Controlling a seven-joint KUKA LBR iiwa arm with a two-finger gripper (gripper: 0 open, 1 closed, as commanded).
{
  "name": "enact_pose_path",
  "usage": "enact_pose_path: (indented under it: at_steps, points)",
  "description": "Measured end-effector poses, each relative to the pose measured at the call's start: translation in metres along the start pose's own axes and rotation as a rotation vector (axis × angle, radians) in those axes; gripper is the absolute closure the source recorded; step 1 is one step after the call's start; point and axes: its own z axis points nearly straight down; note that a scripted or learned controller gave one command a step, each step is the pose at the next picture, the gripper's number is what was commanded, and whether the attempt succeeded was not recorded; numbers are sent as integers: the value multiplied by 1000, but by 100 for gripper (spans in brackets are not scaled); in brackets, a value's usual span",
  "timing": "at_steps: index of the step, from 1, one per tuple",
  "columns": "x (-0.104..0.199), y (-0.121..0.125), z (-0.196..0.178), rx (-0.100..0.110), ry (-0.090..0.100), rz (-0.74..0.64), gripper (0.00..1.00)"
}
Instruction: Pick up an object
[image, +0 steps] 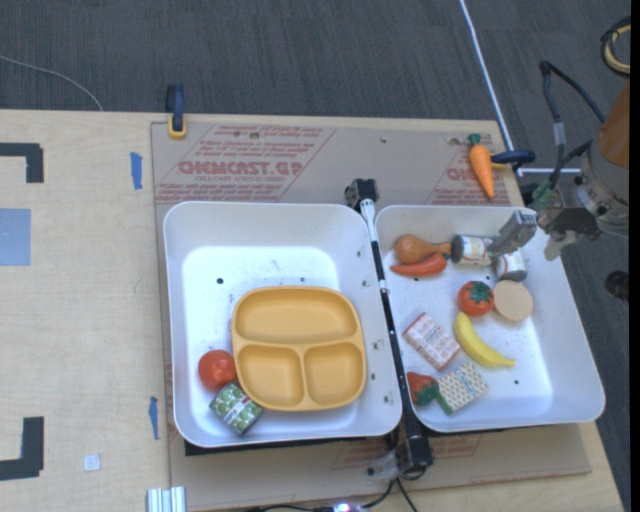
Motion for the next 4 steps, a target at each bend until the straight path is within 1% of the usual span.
enact_pose_path:
  at_steps: [1,2,3,4]
  points:
    - [0,42,142,5,1,0,0]
    - [29,23,188,-3,-1,1,0]
    - [29,24,178,-6,-1,1,100]
    - [75,-79,98,1,1,0,100]
